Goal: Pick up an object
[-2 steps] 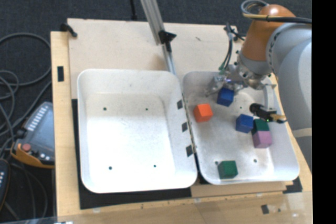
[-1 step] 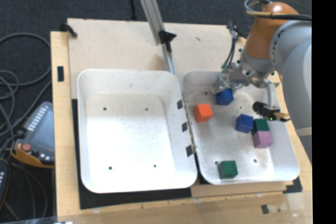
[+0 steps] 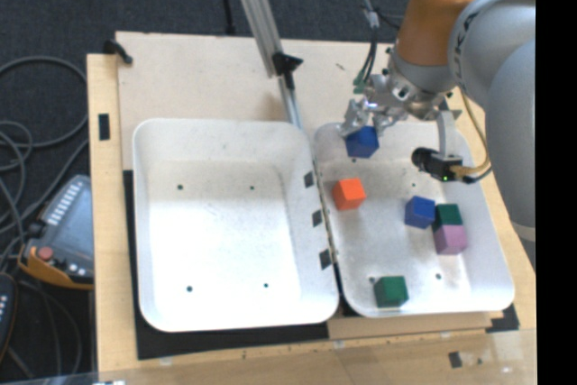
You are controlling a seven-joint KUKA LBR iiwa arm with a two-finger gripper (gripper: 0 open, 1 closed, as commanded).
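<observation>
So the gripper [image 3: 363, 123] is clamped on a blue cube [image 3: 362, 142], holding it over the far end of the right bin [image 3: 478, 284]. Down in that bin: orange cube [image 3: 350, 193], another blue cube [image 3: 419, 212], purple cube [image 3: 451, 238], two green ones.

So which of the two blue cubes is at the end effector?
The darker blue cube at the right bin's far end, directly beneath the end effector; the other sits beside the purple cube.
</observation>
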